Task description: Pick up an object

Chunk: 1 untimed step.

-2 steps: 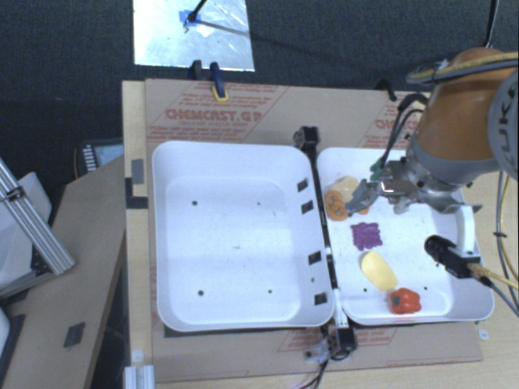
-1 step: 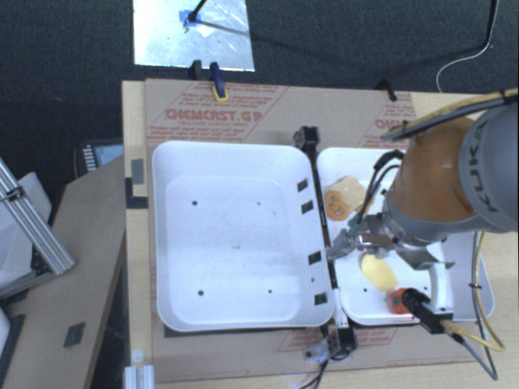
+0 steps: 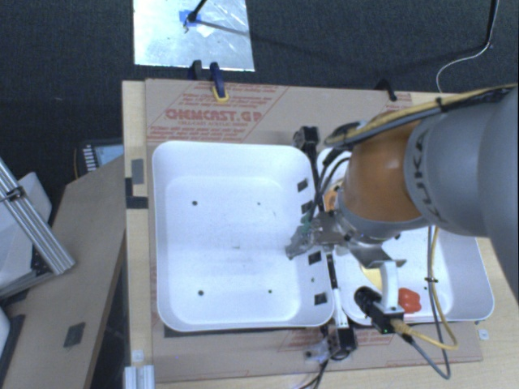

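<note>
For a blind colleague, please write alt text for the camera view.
A grey arm with an orange band reaches from the right over two white bins, its pincer low at the left bin's right wall. A red object lies in the right bin.

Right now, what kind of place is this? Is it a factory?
More likely a robot test lab. A grey and orange robot arm reaches over two white bins on a cardboard-covered bench, with loose cables around.

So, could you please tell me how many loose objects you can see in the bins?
1: an orange-red object in the right bin, near its front edge. The arm covers much of that bin, so more may be hidden.
</note>
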Each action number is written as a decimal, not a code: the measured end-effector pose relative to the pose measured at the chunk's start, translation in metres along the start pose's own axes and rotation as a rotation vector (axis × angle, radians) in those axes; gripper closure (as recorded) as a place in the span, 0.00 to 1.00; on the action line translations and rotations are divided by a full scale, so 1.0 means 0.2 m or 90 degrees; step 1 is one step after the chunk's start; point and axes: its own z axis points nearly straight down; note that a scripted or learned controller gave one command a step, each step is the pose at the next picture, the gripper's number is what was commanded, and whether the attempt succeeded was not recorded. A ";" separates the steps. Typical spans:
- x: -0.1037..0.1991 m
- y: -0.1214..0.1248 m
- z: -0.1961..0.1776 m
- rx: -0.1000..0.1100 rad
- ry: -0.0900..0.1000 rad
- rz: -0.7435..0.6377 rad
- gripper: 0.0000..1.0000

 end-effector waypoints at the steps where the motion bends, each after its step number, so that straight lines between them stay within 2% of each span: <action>1: -0.31 0.01 -0.60 -0.009 -0.002 0.008 0.00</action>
